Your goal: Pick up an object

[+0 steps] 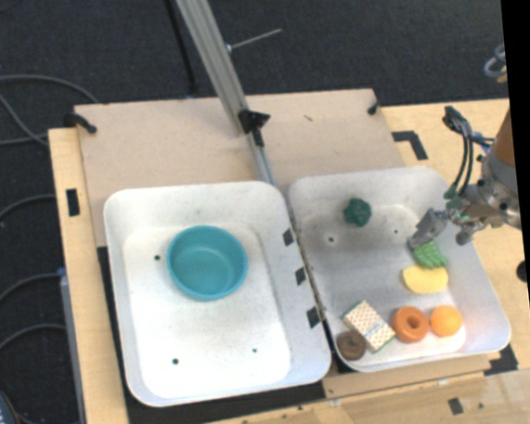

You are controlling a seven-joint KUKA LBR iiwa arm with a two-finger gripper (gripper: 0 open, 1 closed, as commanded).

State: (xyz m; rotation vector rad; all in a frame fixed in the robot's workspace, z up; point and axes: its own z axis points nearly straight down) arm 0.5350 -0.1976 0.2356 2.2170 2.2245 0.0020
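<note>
2 white bins sit side by side on the bench (194, 148); the left bin (148, 357) has a blue bowl (207, 261) in it, near the middle.

The right bin (486, 325) has 7 small things in it. A dark green lump (357, 211) lies by itself near the top. A light green toy (430, 256) lies on the right side, and a yellow toy (425, 279) touches it from below. Along the bottom edge there is a row: a brown ring (351, 343), a checked block (369, 326) just beside it, an orange ring (410, 324), and an orange ball (445, 320).

The arm comes in from the right, and the gripper (432, 228) is low over the right bin, just above the light green toy. I cannot tell how the gripper is set, and I cannot tell if it touches the toy.

A metal pole (217, 57) goes up from the back of the bench, between the 2 bins.
</note>
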